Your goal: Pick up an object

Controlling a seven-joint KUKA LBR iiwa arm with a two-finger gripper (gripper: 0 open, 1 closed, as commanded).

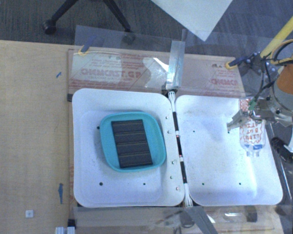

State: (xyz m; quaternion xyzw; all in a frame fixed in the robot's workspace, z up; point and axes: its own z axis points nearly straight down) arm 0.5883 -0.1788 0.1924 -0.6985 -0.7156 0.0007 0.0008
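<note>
At the far left a bare stretch of the tan bench (pixel 28 132) is seen, marked with a few small blue flecks. Next comes the left bin (pixel 84 184), a shallow white tray with rounded corners. A teal tray (pixel 106 136) lies in it, slightly turned, and a dark ribbed block (pixel 131 143) is set flat inside that tray. The two bins are joined along a narrow seam, and behind them a clear sheet with red lettering (pixel 109 73) is taped across the bench.

The right bin (pixel 211 181) is found just beside the left one, its floor lightly scuffed. Over its upper right part the gripper (pixel 248 116) is seen, carried by the arm (pixel 287 87) with its orange band near the right edge. A small clear bottle (pixel 251 136) with a red-printed label appears just below the gripper, over the bin's right side and pointing down the view. It seems to hang from the fingers, clamped at its upper end, though the grasp is partly hidden by the metal parts and whether the bottle is clear of the bin floor cannot be told for certain.
</note>
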